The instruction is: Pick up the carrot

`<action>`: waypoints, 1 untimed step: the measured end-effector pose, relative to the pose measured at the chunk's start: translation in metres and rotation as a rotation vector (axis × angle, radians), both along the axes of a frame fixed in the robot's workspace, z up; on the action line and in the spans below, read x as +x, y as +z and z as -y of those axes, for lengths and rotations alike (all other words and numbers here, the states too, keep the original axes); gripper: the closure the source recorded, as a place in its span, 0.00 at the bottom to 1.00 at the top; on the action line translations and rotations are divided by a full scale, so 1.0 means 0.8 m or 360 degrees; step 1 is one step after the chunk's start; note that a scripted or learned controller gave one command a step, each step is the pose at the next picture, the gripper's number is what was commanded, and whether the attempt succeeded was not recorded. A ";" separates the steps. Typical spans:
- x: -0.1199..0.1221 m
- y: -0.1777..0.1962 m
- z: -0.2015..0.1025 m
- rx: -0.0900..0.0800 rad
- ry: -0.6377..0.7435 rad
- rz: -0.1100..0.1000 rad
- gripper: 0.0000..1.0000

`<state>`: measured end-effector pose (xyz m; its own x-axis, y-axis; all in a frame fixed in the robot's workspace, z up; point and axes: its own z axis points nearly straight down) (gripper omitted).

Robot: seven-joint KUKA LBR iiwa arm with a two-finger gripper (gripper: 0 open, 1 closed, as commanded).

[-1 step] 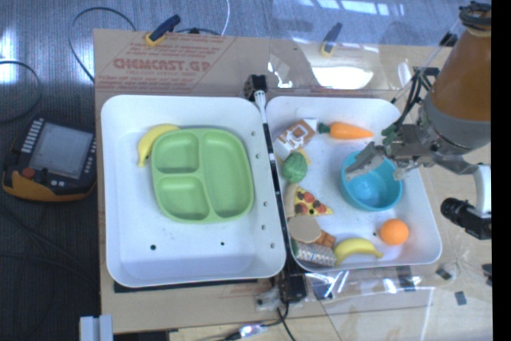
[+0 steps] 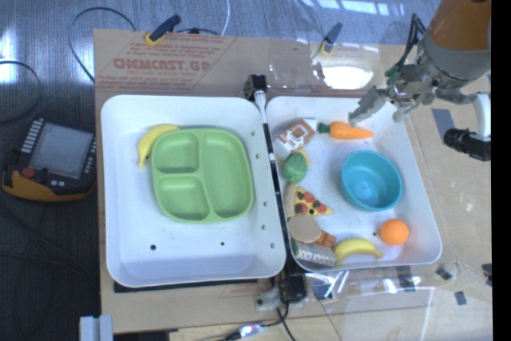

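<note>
The pincer point(image 2: 382, 109) is seen spread, nothing pinched, poised just above and right of the carrot point(image 2: 348, 131) in the right bin point(image 2: 421, 196).

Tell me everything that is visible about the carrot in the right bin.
The carrot is a small toy, smooth like plastic, with an orange body and a short green top at its left end. It lies flat, almost level across the view, on the floor of the right bin near its far wall. The tool hovers just above its right part; whether it touches cannot be told. The blue bowl sits apart, nearer the camera.
</note>
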<state>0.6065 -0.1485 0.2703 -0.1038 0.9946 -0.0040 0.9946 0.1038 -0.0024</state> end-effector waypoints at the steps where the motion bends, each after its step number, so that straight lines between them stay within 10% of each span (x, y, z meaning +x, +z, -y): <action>1: 0.066 -0.099 0.029 0.0003 0.0244 -0.0010 0.00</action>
<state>0.6591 -0.1713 0.1909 -0.2544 0.9671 -0.0009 0.9671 0.2544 -0.0080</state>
